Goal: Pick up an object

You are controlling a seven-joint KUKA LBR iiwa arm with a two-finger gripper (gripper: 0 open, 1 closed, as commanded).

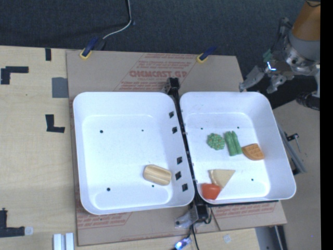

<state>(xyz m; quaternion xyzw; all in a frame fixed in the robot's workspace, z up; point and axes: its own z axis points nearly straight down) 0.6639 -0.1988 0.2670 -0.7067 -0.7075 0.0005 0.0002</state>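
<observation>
The right bin (270, 139) holds a green broccoli piece (215, 141), a dark green bean bundle (232, 142), an orange wedge (253, 151), a pale cheese-like triangle (222, 177) and a red piece (210, 191). A tan bread roll (157, 174) lies in the left bin (93, 155), near its front right corner. My gripper (263, 78) hangs above the bench just beyond the right bin's far right corner, apart from every object, and nothing shows between its fingers. The orange band of the arm (307, 20) rises at the top right.
Both bins rest on a cardboard sheet (156, 72) clamped at its far corners. A black hinge strip (179, 139) runs between the bins. A white cable (125, 14) trails over the dark floor behind.
</observation>
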